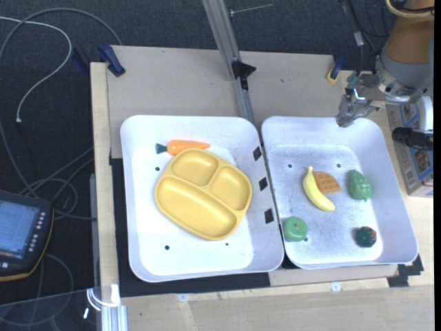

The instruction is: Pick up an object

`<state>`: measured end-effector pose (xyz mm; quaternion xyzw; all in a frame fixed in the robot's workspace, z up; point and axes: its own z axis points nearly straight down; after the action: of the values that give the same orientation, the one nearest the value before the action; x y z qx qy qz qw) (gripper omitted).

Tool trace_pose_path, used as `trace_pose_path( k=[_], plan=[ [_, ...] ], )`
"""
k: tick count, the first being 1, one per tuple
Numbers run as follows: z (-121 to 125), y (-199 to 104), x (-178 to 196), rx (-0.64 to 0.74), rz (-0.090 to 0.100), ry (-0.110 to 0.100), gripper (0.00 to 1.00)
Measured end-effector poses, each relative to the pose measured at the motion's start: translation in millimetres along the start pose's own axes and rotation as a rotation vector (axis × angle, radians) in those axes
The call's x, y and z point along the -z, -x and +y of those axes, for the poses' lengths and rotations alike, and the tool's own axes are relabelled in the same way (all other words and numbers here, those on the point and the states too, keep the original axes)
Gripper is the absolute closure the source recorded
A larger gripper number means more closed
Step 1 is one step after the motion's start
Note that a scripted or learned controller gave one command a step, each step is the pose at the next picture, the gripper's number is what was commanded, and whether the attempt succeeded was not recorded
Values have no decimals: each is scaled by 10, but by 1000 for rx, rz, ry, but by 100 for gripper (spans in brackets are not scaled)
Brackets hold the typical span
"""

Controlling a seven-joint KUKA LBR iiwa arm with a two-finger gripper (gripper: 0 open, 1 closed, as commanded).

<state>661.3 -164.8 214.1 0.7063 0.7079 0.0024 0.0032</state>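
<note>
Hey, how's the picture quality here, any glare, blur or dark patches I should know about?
Camera view: light is even and soft; the white bins look bright but keep their speckle, so no harsh glare. The yellow plate, banana and carrot are fairly sharp. The gripper near the top right is small and slightly soft. The floor around the bench is dark, low in detail.

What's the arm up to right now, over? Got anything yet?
Gripper above right bin's far rim, holding nothing. Banana, green toys untouched in bin. Nothing in the way.
</note>
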Motion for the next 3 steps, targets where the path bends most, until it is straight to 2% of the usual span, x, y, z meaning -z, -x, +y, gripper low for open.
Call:
trace_pose_path(
  k=[1,2,3],
  plan=[
    [41,-79,482,1,0,1,100],
    [-124,-509,401,2,3,-10,100],
    [-231,-1058,480,4,5,-9,100]
  ],
)
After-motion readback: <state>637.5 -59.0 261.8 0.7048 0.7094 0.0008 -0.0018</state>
